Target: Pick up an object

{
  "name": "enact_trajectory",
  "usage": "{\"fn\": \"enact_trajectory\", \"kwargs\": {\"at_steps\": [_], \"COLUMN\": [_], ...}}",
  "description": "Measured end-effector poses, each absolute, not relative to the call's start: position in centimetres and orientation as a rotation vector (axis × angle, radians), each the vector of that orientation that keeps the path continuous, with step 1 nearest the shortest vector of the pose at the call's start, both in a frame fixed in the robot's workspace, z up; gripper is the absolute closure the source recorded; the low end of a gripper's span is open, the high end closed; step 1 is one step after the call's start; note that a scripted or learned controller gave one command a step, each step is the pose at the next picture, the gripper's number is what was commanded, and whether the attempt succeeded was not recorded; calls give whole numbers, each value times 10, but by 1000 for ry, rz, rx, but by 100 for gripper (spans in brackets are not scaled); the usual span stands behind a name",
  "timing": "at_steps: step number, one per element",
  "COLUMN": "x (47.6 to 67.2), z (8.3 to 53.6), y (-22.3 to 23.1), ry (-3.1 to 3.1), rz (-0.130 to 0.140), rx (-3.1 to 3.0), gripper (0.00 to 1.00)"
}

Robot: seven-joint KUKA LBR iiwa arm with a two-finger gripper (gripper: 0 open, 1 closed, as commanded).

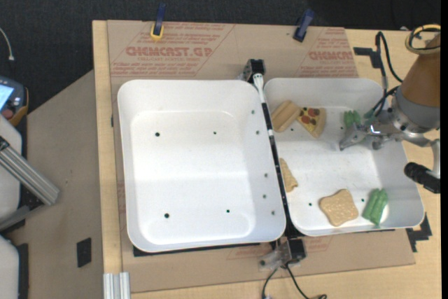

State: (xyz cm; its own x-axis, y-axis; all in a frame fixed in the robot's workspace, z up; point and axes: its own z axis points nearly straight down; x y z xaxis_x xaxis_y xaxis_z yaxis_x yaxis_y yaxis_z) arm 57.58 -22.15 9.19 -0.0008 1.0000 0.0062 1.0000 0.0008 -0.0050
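Note:
In the right bin (329, 91) lie a tan bread roll (283, 115), a pizza slice (312, 120), a small green piece (350, 118), a tan cracker (288, 176) by the left wall, a slice of toast (339, 207) and a green pickle-like piece (376, 206). My gripper (355, 134) is low over the right bin's far right part. It sits right beside the small green piece, which is partly hidden by it. Nothing can be seen held in it.
The left bin (140, 150) lies beside the right one, with a black divider strip (269, 143) between them. Both rest on a cardboard sheet (210, 45) held by clamps at the back. Cables (383, 59) run along the right side near the arm (420, 91).

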Motion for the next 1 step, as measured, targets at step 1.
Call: {"fn": "enact_trajectory", "kwargs": {"at_steps": [1], "x": [490], "z": [84], "y": [-222], "ry": [-2212], "rz": [-1], "rx": [-2215], "gripper": [0]}}
